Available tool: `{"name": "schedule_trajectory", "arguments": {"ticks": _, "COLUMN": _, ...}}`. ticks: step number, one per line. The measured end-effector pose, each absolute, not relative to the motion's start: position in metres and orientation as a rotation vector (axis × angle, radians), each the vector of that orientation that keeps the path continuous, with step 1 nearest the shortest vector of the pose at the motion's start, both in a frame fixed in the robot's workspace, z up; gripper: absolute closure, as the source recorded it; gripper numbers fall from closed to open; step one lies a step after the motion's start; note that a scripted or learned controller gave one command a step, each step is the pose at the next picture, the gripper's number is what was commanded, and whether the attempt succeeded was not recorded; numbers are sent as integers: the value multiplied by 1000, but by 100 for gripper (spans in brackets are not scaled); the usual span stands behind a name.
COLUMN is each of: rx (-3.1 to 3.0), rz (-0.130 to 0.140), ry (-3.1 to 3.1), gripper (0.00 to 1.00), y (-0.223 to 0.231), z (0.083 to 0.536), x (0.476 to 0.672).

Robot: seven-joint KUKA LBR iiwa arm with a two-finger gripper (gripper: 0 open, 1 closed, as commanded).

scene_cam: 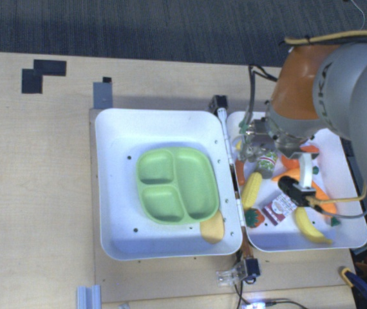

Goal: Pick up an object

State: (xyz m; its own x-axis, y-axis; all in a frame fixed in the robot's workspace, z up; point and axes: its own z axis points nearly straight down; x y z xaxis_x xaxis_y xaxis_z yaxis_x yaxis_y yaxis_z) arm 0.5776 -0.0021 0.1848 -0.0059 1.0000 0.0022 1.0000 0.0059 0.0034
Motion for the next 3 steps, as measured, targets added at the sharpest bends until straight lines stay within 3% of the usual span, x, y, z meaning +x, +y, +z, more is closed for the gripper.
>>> {"name": "schedule_trajectory", "arguments": {"ticks": 1, "rx": 2216, "rz": 1, "ry": 2222, "gripper": 100, "y": -92, "z": 144, "x": 628}}
{"name": "schedule_trajectory", "arguments": {"ticks": 2, "rx": 2215, "rz": 3, "ry": 2224, "gripper": 0, "y": -91, "z": 144, "x": 628}}
{"name": "schedule_trajectory", "arguments": {"ticks": 3, "rx": 2214, "rz": 6, "ry": 2222, "gripper": 0, "y": -90, "z": 86, "x": 617}}
